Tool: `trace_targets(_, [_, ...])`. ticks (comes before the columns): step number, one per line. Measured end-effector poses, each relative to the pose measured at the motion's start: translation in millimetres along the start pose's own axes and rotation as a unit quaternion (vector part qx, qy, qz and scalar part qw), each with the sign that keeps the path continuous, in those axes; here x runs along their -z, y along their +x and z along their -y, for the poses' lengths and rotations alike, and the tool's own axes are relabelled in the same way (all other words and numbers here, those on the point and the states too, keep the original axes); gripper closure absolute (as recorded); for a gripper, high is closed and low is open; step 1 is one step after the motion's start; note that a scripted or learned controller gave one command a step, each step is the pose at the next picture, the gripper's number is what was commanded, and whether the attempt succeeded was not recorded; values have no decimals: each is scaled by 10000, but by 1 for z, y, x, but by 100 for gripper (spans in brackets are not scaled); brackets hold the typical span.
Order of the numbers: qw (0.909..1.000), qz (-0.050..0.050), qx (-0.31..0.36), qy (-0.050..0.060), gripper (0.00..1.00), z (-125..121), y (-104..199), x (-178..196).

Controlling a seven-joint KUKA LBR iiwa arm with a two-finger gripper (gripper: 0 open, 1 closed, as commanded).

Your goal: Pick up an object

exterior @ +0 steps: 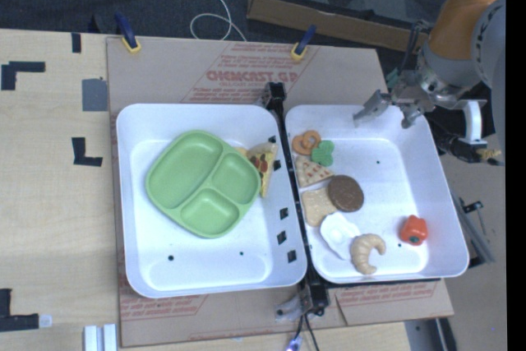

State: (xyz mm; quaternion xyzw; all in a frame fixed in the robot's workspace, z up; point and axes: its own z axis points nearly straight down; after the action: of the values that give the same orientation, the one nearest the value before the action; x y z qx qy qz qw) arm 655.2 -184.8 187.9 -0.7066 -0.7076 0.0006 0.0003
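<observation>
Camera view: gripper (385,111) over far rim of right bin (440,177), fingers spread wide, holding nothing. Croissant (367,251) near edge, red pepper (412,230) right, cookie (345,193) mid-bin.

The gripper (385,110) hangs open over the right bin's (440,177) far edge; a green divided plate (204,183) lies in the left bin (131,177).

Red "CHICKCAST" print on cardboard sheet (246,76), partly unclear
</observation>
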Motion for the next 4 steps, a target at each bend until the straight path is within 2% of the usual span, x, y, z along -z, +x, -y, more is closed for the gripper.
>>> trace_targets(1, [10000, 0, 9, -21, 0, -14, 50, -105])
trace_targets(2, [9999, 103, -49, -120, 0, 33, 73, -97])
trace_targets(3, [10000, 27, -17, -49, 100, 34, 79, -90])
trace_targets(4, [10000, 24, -16, -39, 0, 35, 79, -91])
